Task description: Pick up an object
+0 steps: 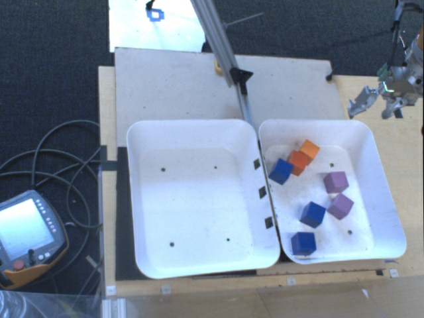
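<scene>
The approach is judged barely begun: the tool (379, 103), seen spread open and holding nothing, must be lowered onto the orange block (309, 150).

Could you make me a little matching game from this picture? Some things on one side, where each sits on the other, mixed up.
Things:
1. orange blocks
2. purple blocks
3. end effector
4. handheld screen

Places:
A. on the floor, left of the bench
B. above the right bin's far right corner, outside it
C. far part of the right bin
D. right side of the right bin

Pairs: 1-C, 2-D, 3-B, 4-A
</scene>
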Robot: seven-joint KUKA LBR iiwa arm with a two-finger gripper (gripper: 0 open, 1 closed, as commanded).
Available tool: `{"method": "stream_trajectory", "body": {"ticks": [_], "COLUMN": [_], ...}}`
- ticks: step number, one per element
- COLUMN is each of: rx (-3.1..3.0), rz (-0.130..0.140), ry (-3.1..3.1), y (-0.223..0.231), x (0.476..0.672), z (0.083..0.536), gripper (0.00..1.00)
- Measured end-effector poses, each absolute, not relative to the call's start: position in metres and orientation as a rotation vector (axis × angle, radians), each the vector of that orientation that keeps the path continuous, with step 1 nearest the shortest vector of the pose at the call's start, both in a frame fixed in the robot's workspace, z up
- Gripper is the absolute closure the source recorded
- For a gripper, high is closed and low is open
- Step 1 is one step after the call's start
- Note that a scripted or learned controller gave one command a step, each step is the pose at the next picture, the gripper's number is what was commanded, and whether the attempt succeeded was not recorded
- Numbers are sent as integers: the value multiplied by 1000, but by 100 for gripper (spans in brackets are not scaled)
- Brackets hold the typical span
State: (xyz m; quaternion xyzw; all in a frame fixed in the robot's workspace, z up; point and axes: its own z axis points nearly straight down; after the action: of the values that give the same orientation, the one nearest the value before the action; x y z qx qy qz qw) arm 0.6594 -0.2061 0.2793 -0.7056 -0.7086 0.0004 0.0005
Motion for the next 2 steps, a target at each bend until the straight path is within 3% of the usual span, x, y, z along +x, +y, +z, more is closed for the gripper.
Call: {"method": "stream_trajectory", "body": {"ticks": [1,2], "rx": [-2217,-2216], "rz": [-1,1], "ry": [-2230,-2228], "y": [-206,-203], "x": [660,661], "z": [282,241], "gripper": [0,0]}}
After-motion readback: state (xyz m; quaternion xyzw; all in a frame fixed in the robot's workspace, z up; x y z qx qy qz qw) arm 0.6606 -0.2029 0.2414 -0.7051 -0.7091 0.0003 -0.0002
